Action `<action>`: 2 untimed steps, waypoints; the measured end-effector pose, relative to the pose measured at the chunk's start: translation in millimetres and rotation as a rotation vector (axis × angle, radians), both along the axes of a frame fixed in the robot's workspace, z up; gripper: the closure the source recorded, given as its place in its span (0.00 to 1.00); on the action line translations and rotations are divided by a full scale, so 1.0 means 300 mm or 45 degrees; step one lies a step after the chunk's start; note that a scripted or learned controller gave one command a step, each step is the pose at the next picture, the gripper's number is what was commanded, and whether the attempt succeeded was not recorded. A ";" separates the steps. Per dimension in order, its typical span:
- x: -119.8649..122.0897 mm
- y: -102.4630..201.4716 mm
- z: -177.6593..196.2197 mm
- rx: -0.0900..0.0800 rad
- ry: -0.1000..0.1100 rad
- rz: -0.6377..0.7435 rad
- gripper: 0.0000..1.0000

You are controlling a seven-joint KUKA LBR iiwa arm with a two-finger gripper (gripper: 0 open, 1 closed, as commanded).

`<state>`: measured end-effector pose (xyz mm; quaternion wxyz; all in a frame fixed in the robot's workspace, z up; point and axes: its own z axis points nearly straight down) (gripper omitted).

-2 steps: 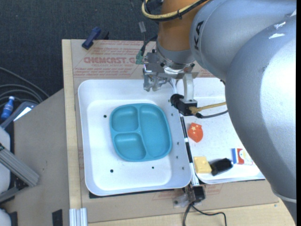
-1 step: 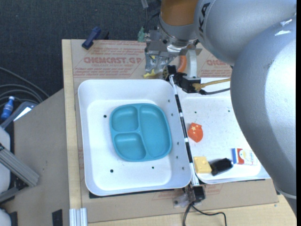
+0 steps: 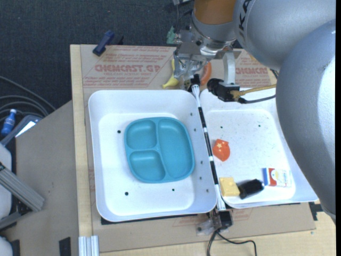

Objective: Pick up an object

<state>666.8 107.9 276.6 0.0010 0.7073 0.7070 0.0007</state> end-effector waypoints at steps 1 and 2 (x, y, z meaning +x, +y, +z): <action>-0.002 0.078 -0.042 0.000 0.007 0.002 1.00; -0.001 0.137 -0.042 0.000 0.002 0.002 1.00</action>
